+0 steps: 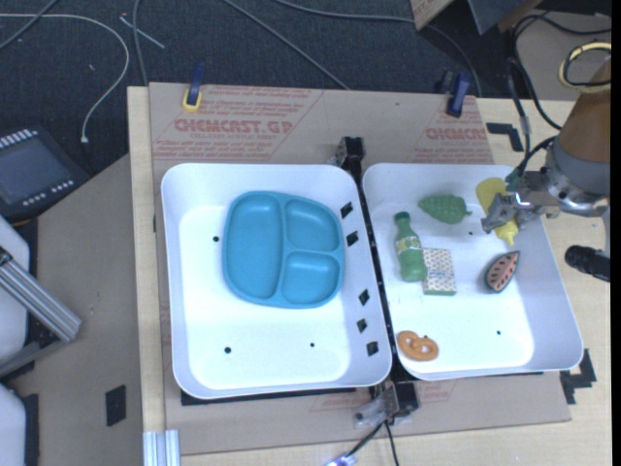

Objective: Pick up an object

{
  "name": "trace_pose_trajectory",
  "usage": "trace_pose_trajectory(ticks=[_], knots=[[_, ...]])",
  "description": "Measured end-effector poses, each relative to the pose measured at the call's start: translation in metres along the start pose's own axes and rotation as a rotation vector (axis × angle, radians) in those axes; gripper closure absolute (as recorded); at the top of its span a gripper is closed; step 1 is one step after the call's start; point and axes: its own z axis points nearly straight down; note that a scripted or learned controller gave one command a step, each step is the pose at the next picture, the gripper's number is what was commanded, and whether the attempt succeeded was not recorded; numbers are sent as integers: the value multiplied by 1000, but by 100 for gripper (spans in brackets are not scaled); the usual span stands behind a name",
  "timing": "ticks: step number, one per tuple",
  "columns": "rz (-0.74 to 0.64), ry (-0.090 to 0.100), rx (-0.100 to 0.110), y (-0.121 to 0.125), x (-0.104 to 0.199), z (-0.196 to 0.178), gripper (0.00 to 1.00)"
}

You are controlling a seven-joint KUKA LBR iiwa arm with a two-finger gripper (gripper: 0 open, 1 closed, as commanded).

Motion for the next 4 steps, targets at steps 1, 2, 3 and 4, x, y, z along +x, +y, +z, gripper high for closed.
trace_pose_trajectory(ticks=[1, 2, 3, 4], knots=[[1, -1, -2, -5, -4, -62, 100], [1, -1, -2, -3, -5, -117, 100], [-3, 3, 6, 1, 45, -120, 100], [-4, 4, 7, 7, 104, -121, 100]])
